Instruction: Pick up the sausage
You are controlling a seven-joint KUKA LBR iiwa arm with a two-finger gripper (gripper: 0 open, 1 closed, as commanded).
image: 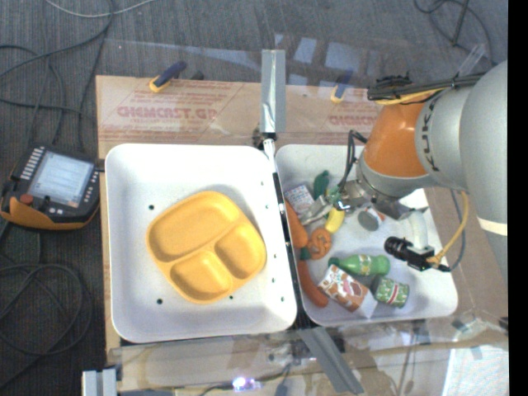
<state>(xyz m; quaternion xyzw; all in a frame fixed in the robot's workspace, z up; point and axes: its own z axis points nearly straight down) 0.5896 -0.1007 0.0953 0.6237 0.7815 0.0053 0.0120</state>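
Observation:
The sausage [308, 285], a reddish-orange stick, lies in the right bin [437, 299] along its left wall near the front. My gripper [340, 201] hangs under the orange wrist band over the back left part of that bin. It sits among a yellow banana [334, 219], a green item [320, 183] and a silver packet [299, 196]. It is well behind the sausage and nothing shows in its grasp.
Beside the sausage lie an orange carrot-like piece [294, 224], a small orange pumpkin [320, 241], a green bottle [364, 264], a red-and-white pack [342, 289] and a green can [393, 292]. In the left bin [132, 172] rests a yellow divided plate [206, 244].

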